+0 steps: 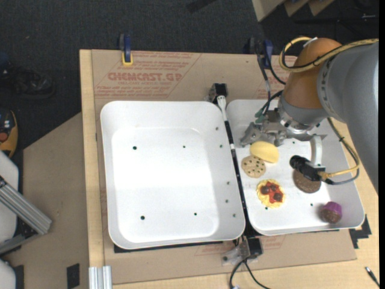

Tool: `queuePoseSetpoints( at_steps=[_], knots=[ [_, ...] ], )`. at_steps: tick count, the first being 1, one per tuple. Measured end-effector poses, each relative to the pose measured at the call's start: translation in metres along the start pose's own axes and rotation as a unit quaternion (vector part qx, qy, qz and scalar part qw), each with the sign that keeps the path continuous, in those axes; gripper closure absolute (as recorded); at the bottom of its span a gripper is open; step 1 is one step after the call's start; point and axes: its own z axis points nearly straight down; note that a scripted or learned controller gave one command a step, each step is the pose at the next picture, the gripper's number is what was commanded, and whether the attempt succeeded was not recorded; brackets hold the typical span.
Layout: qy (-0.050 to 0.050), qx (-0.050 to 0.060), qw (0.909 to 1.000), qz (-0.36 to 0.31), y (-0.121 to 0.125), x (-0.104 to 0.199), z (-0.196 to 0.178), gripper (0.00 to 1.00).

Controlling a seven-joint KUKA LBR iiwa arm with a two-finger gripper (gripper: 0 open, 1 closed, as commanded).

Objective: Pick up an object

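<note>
**Gripper low over the yellow lump in the right bin**

We see the grey arm (346, 83) reaching in from the right, its orange band just above the wrist, and the gripper (263, 134) down in the far part of the right bin (301, 224). The yellow lump (265, 151) lies directly beside the gripper, on its near side, so close that we cannot tell whether they touch. Nor can we tell whether the gripper is open or shut, or whether it has hold of anything.

Just beside the lump, toward the wall shared by the two bins, lies a round cookie (253, 166) with dark specks. Nearer to us sits a small yellow disc with red topping (271, 192). To its right lies a brown round piece (308, 185), and a purple ball (331, 211) rests near the bin's near right corner, apart from the others.

The left bin (114, 161) stands alongside, and both rest on a brown board (150, 71) with red lettering.
</note>
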Motion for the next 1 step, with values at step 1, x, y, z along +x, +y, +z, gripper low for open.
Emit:
queuePoseSetpoints(
  at_steps=[1],
  knots=[
    [0.000, 0.001, 1.0000, 0.003, -0.0683, -0.0035, 0.0008, 0.00]
  ],
)
